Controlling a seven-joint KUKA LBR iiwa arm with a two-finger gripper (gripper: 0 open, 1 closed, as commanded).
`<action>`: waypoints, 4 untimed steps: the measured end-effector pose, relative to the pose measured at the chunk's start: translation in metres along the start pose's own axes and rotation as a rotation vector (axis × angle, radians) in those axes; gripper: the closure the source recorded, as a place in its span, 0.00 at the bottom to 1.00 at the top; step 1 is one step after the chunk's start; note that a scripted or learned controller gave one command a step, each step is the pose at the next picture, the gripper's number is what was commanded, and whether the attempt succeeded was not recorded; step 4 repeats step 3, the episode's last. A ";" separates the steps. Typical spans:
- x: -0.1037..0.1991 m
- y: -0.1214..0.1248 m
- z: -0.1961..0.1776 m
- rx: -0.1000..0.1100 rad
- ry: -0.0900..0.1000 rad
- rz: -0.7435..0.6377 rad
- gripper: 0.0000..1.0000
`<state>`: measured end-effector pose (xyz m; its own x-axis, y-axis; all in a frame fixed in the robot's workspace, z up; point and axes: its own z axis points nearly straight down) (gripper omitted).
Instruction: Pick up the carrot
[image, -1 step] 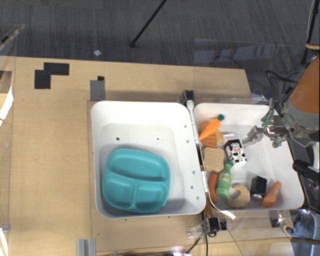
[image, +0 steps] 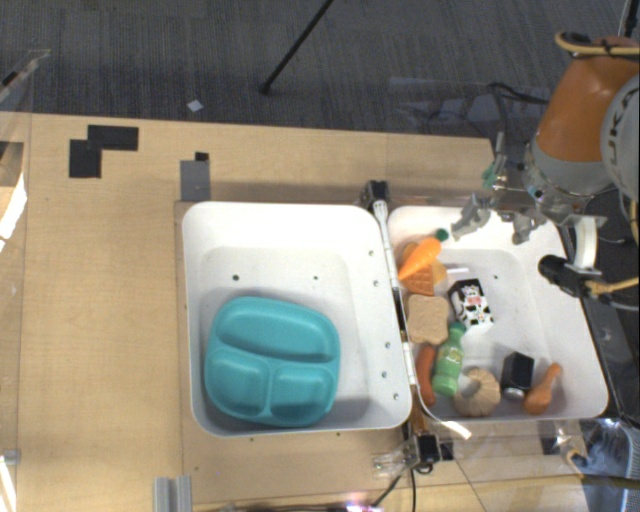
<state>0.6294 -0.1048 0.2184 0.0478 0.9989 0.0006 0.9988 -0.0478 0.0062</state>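
Observation:
The carrot (image: 422, 260) is a stubby orange cone with a green tip. It lies in the right bin (image: 570, 310), at its far left corner against the divider. My gripper (image: 494, 228) hangs over the far end of the same bin, up and to the right of the carrot and apart from it. Its two fingers (image: 466, 221) are spread open with nothing between them.
Below the carrot lie a slice of bread (image: 428, 318), a black-and-white cow toy (image: 471, 304), a green bottle (image: 449, 360), a red piece (image: 427, 371), a tan lump (image: 480, 390), a black block (image: 517, 372) and an orange piece (image: 543, 388). The left bin (image: 290, 235) holds a teal divided plate (image: 270, 358).

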 end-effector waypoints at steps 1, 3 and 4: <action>0.060 0.001 0.034 0.005 0.002 -0.008 0.00; 0.018 0.016 0.120 0.015 0.002 0.002 1.00; 0.018 0.016 0.120 0.015 0.002 0.002 1.00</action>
